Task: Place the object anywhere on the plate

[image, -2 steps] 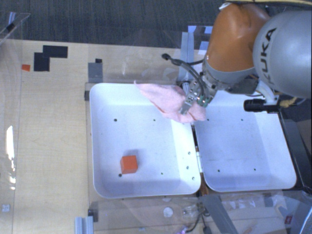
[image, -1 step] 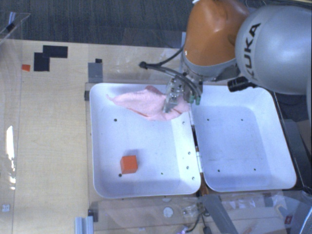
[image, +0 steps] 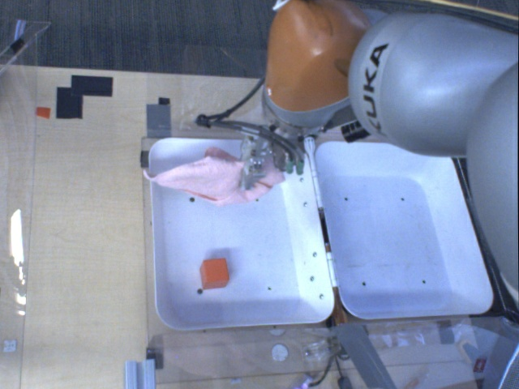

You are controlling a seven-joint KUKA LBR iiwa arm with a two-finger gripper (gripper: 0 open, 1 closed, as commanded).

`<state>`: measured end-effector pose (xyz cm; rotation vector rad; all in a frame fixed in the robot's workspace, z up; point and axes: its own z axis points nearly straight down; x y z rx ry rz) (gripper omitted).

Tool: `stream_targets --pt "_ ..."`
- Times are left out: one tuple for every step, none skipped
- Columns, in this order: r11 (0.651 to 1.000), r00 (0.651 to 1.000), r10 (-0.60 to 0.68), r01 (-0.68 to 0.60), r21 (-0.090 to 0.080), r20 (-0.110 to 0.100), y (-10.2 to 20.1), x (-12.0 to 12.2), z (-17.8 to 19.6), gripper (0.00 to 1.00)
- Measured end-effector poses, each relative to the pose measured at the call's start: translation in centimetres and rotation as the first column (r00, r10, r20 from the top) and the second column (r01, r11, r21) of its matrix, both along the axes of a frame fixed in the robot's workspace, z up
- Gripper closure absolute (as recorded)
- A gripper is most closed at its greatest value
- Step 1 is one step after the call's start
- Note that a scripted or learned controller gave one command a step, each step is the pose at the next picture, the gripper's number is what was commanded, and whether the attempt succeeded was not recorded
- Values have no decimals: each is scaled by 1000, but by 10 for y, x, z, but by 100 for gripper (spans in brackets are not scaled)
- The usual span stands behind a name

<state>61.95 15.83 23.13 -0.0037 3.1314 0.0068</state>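
Pink cloth lies at left bin's back edge w/ my gripper on it, grip state I can't tell, orange block near front.

Lay crumpled as a pale pink cloth, one corner reaching beneath the tool, the rest spread out to its left. Sat as a small orange cube well below the tool, apart from the cloth.

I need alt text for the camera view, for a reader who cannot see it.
A grey KUKA arm with an orange band reaches from the right, its tool over a crumpled pink cloth at the far end of the left white bin. A small orange block lies nearer the camera in that bin, beside the right bin.
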Motion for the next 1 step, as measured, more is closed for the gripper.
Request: stream_targets --pt "1000 1000 3 -3 1 0 52 7 -3 100"
